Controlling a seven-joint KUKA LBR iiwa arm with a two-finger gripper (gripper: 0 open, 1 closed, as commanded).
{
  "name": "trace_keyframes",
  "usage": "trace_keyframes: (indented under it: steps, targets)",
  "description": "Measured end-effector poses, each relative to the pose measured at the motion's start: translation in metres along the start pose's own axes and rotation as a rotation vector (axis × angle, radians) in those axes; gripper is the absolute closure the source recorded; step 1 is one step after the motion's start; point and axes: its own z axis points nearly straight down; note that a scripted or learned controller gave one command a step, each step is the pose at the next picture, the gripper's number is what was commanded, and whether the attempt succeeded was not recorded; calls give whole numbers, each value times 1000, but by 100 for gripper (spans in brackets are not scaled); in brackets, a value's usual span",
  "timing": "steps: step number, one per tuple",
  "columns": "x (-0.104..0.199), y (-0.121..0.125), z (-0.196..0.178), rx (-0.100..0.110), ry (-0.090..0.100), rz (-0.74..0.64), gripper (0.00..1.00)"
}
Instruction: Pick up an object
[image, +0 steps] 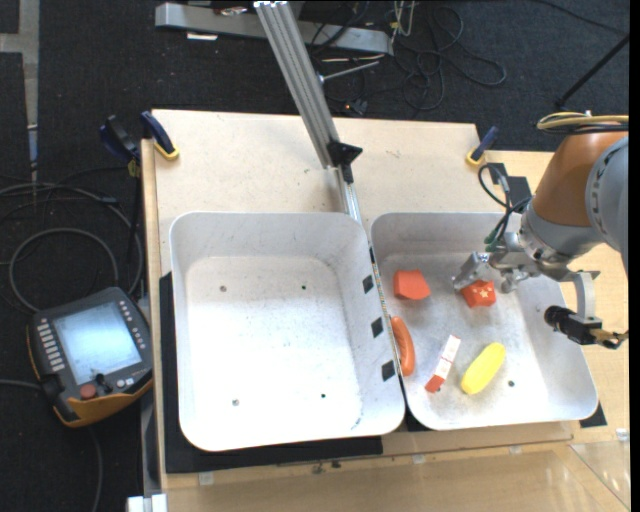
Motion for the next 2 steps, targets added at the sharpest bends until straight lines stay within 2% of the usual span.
trace_keyframes:
  steps: [1, 2]
  targets:
    - [0, 2, -14, -7, -2, -1, 100]
    - [-2, 7, -58, -10, -3, -2, 100]
